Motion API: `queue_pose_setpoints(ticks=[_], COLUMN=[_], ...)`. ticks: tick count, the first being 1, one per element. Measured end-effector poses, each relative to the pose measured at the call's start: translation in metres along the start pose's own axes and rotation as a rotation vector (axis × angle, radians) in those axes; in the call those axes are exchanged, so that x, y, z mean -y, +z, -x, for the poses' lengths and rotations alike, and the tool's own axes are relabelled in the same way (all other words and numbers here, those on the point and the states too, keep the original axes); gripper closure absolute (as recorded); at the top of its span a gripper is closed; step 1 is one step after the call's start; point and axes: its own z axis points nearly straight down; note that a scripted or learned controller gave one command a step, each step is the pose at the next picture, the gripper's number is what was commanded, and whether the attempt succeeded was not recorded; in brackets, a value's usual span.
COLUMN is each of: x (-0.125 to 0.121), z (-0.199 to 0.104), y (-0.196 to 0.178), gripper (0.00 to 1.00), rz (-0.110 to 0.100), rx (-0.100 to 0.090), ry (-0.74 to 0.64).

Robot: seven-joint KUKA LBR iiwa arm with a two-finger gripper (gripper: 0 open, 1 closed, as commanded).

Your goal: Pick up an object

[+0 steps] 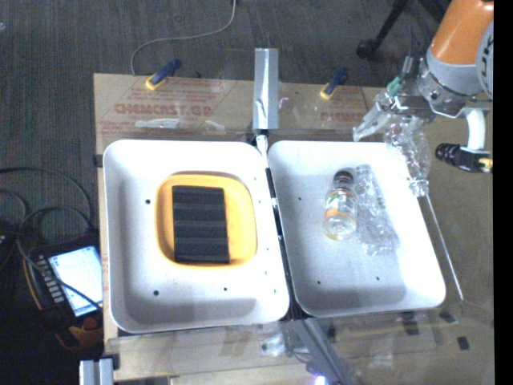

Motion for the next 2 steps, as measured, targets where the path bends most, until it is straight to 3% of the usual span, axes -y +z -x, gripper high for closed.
queue_pose_setpoints(ticks=[1,2], x=[0.031,0.049], z=[0.029,-0.017], y=[0.116,0.154], gripper=[0.00,0.00], rz=[0.016,0.004], rx=[0.008,-0.001], ry=[-0.181,-0.368])
